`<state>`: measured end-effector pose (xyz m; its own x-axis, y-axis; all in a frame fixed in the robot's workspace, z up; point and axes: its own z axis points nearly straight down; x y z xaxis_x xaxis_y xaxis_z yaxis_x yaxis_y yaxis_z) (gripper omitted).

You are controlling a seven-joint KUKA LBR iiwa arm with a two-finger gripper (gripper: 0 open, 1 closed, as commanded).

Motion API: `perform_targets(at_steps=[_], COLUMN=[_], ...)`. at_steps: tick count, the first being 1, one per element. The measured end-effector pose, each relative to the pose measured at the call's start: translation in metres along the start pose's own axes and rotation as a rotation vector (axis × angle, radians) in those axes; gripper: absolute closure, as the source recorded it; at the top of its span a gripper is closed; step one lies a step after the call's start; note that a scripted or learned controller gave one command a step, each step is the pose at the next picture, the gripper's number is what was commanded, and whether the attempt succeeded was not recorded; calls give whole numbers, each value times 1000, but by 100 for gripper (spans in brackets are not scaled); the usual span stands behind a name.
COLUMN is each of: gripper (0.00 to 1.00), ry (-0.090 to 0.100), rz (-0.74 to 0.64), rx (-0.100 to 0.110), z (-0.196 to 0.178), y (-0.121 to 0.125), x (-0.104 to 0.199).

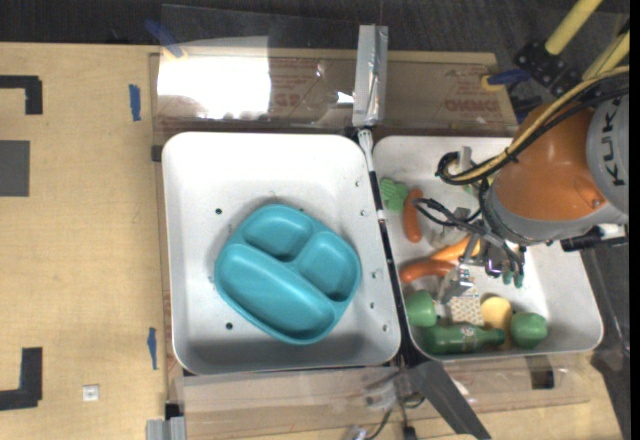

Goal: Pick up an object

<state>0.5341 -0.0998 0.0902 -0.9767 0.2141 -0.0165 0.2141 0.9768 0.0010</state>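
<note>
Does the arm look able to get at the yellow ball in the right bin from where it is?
Probably yes. The gripper hangs low in the right bin, just left of the yellow ball. The ball's top is uncovered, though the green bottle and a green ball crowd its sides.

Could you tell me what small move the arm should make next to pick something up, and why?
Probably a short, straight descent. The gripper hangs low in the right bin, above a crowded cluster: an orange carrot-like piece, a green bottle and a yellow ball lie close by. Nothing can be seen held, so lowering onto the nearest piece before closing seems sensible.
</note>
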Motion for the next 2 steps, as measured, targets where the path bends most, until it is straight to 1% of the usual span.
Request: perform_targets(at_steps=[1, 2], gripper=[0, 0], ry=[-1, -4], rz=[13, -89], rx=[-1, -1], z=[0, -1], y=[-2, -8], x=[9, 41])
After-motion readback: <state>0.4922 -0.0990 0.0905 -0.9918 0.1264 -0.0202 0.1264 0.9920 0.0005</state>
